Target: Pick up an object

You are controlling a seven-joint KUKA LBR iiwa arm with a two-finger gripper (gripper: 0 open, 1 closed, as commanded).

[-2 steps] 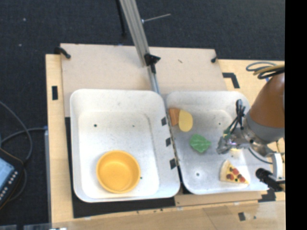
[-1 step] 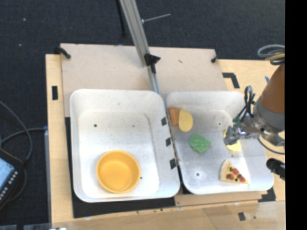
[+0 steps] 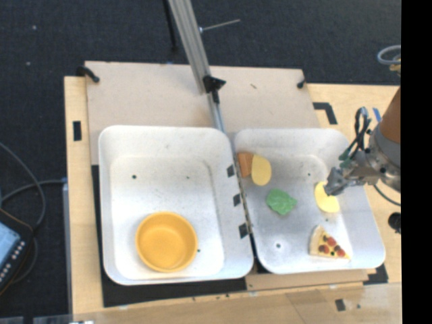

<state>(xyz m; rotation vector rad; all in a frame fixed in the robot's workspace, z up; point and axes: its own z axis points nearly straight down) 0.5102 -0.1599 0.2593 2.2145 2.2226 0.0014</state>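
Overhead, at a slant from the one camera: a pale wooden bench [image 3: 77,181] bearing two shallow white bins side by side, edges just about touching down the middle.

Left bin [image 3: 121,154]: holding a single yellow-orange bowl [image 3: 166,240], upright, near the front left corner, apart from the walls.

Right bin [image 3: 297,144]: holding four small things, well apart from one another.
- Close against the left wall, towards the back: a brown-and-yellow piece [image 3: 255,169], brown part to the left, yellow part to the right.
- Near the middle: a lumpy green piece [image 3: 281,202].
- Near the front right corner: a toy pizza slice [image 3: 327,243], pale crust with red dots on top, lying flat.
- Towards the right wall, between the back and the pizza slice: a round yellow piece [image 3: 329,202], flat on the bin floor.

Reaching in from the right: the grey arm [image 3: 378,160], with blue cabling beside the wrist. Gripper [image 3: 335,181] low over the right bin, tip right at the upper edge of the round yellow piece, partly covering it. Cannot tell whether released, clenched or grasping: too small and dark to read. Cannot tell either whether actually touching the yellow piece or just above it.

Behind the bins: a slanted metal rail [image 3: 192,39], running from the top edge down to the gap between the two bins.
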